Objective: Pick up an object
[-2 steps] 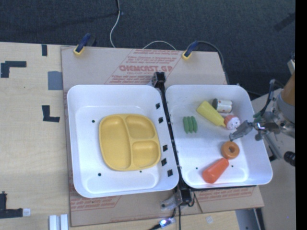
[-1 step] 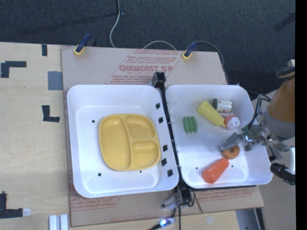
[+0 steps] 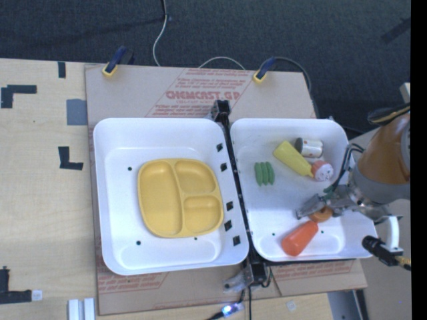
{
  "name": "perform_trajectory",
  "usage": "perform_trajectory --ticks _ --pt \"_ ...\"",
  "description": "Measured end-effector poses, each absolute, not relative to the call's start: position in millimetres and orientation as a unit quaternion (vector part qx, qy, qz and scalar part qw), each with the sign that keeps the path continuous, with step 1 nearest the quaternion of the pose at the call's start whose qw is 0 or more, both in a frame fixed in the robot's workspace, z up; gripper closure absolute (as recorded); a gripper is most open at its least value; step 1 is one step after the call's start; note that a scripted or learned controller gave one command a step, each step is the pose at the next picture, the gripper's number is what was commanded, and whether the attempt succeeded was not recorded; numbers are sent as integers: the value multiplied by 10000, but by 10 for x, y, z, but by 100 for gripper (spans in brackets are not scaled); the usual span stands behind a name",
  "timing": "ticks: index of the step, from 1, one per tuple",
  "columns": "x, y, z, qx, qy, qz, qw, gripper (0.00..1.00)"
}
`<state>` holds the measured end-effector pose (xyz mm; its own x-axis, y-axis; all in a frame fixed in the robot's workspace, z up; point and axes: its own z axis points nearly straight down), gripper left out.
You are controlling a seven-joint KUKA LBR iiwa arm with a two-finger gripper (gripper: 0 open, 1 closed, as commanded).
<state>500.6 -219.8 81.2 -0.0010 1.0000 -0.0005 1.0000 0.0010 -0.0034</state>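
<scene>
The right bin (image 3: 283, 128) holds several small items. A green ridged piece (image 3: 264, 173) lies at its left. A yellow wedge-like piece (image 3: 292, 157) lies further back, with a white and silver cylinder (image 3: 309, 147) and a round pink and white item (image 3: 323, 171) beside it. An orange carrot-like piece (image 3: 299, 238) lies near the front wall. My gripper (image 3: 312, 210) is low over the bin floor, just behind the carrot-like piece. A small orange bit (image 3: 323, 214) shows right under it.
The left bin (image 3: 107, 179) holds a yellow divided plate (image 3: 180, 197). A black divider strip (image 3: 231, 179) runs between the bins. The arm's grey and orange wrist (image 3: 383, 165) hangs over the right bin's right wall. Cables and clamps lie behind the bins.
</scene>
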Motion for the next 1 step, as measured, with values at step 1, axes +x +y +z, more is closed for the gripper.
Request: perform_trajectory --ticks 1 --pt "5015 -2206 934 -7067 -7075 15 0 100"
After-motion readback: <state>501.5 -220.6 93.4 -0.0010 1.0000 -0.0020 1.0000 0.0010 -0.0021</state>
